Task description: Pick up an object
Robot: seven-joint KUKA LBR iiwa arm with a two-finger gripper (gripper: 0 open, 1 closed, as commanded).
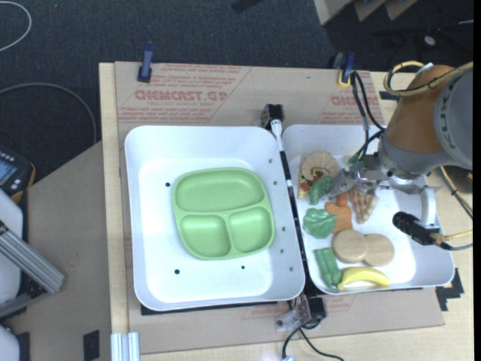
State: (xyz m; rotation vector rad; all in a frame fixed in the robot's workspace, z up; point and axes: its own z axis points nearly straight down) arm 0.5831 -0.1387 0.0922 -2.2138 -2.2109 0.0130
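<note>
The tool [353,180] is low inside the right bin [428,273], over the upper part of its heap of play food, and whether it is released or clenched I cannot tell, since its tip merges with the items under it. It sits just beside an orange carrot-like piece [340,201] and a pale ribbed piece [364,205], with a green pepper-like piece [319,189] at its left. Judging by this, the step in hand is the reach or the closing on something in that cluster; no item is plainly lifted. The next move would call for a firm closing on one piece and a straight rise, without dragging the neighbours. Farther out in the same bin lie a tan shell-shaped piece [319,162] toward the top, a leafy green piece [319,222], two round tan cookies [363,247], a green pod [328,265] and a yellow banana [364,278] near the lower rim. These pieces crowd and touch one another, so a clean grasp of a single item looks hard. The left bin [150,224] carries a green divided plate [223,213], well apart from the arm. Both bins rest on a cardboard sheet [180,89] over the worktop, held by blue clamps [146,62].
</note>
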